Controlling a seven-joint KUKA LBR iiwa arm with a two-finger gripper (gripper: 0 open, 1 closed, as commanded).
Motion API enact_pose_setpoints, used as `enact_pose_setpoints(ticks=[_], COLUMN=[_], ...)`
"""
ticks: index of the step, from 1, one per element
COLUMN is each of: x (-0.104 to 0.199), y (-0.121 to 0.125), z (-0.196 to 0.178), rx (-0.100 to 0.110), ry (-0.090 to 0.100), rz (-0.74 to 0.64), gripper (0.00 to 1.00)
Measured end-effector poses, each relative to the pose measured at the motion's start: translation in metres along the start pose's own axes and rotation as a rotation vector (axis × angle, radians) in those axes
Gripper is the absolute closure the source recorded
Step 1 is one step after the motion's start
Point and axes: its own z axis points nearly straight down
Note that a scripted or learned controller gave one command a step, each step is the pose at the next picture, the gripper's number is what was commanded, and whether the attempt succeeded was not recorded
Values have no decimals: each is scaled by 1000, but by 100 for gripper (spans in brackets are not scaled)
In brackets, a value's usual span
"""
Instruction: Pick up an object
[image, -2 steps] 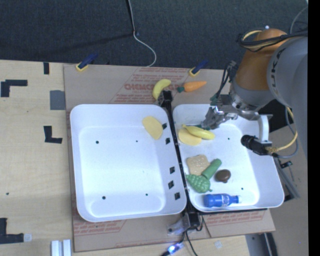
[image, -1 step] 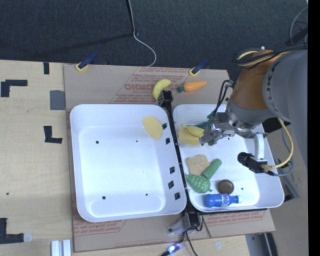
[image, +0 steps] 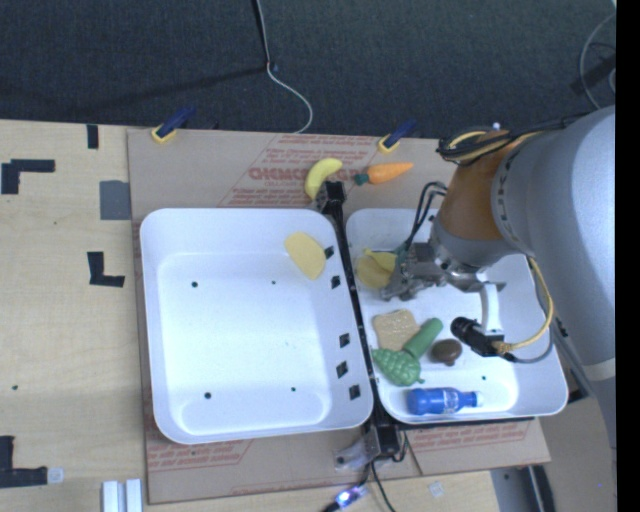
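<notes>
Against the right bin's (image: 545, 395) left wall, at about ten o'clock within that bin, lies a pale yellow piece (image: 375, 268). The gripper (image: 398, 285) sits just beside it, at the piece's four o'clock, low over the bin floor; whether its fingers are spread or closed on anything I cannot tell. At six o'clock from the gripper rests a tan waffle-like square (image: 394, 325), with a green vegetable (image: 408, 353) slanting just below it. A small brown object (image: 446, 351) lies at the vegetable's three o'clock, and a blue bottle (image: 440, 401) lies on its side near the bin's six o'clock edge. Across the divider, the left bin (image: 180, 300) holds a yellow chip-shaped piece (image: 306, 253) at about two o'clock. Beyond the bins, at twelve o'clock on the cardboard, lie a banana (image: 321, 176) and a carrot (image: 388, 172). The grey arm (image: 570, 220) reaches in from three o'clock.
</notes>
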Motion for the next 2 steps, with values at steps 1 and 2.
enact_pose_setpoints(ticks=[1, 2], x=[-62, -17], y=[-12, 46], z=[-35, -236], rx=[-2, -22], ry=[-1, -1], rz=[5, -6], gripper=[100, 100])
